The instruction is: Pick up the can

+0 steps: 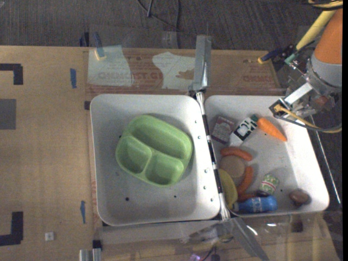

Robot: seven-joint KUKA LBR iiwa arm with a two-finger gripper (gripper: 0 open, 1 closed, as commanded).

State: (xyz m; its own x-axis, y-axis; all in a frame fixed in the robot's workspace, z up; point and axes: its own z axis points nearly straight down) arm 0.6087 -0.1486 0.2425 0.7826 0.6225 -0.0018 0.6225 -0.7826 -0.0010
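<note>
Two white bins sit side by side on the surface. In the right bin point(318, 170) we see the can point(268, 184) standing near the front, just above a blue bottle point(257, 204). Our hand point(284, 109) hovers over that bin's far right corner, near an orange carrot point(271, 129); whether it is parted or closed, we cannot tell.
</note>
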